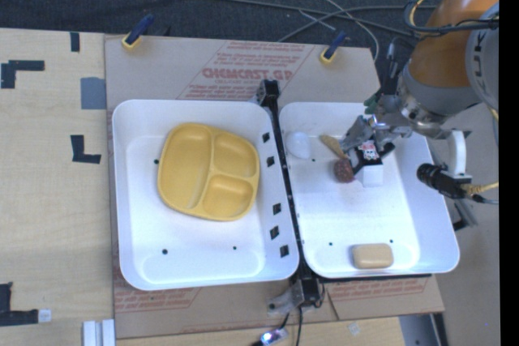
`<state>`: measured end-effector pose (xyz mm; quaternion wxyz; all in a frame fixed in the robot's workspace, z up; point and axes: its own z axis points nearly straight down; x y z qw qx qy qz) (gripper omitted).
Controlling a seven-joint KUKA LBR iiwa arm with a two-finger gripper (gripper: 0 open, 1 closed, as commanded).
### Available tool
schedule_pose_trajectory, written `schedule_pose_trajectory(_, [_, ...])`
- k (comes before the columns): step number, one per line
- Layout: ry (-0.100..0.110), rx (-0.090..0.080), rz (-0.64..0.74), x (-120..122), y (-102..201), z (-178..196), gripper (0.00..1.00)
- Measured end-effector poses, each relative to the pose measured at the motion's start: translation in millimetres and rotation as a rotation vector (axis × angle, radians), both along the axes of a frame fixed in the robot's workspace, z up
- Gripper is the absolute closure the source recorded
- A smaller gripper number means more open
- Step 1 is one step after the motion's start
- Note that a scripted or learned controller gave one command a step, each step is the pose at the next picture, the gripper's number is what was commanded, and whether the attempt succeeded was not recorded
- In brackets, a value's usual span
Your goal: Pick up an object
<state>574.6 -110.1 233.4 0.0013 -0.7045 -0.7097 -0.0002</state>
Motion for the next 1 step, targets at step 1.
schedule_pose_trajectory(1, [0.002, -0.001, -0.002, 12.0, 44.8, -10.6, 1.00])
